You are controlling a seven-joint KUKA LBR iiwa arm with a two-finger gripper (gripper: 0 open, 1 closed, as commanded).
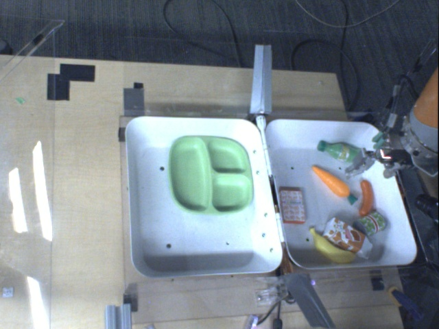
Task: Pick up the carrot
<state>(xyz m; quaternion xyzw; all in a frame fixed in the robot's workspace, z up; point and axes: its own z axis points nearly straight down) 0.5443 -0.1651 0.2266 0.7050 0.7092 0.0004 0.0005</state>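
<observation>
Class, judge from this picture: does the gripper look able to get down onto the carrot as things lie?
Probably yes. The carrot lies uncovered in the right bin, apart from the bottle and sausage, with the gripper close beside it.

Lab: bench [82, 184] with 2 bins [144, 204], cables [206, 12].

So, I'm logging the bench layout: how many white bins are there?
2. The left bin holds a green divided tray; the right bin holds the carrot and other small items. Both are in full view.
</observation>
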